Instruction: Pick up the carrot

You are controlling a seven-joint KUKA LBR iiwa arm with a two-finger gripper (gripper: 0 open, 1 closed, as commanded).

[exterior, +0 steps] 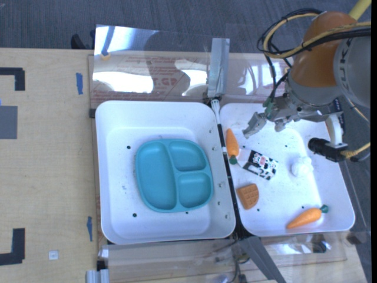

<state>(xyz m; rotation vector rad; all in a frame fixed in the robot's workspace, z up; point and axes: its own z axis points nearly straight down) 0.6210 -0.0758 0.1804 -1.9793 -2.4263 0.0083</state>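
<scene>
Two orange carrots lie in the right bin. One carrot rests along the bin's left wall, green end toward the front. A second carrot sits near the front right corner, its green top pointing right. My gripper hangs over the back of the right bin, open, with nothing between its fingers. It is to the right of the left carrot and slightly behind it, apart from it.
The right bin also holds a black-and-white toy, a white lump and an orange waffle-like piece. A teal divided plate fills the middle of the left bin. Cables loop above the wrist.
</scene>
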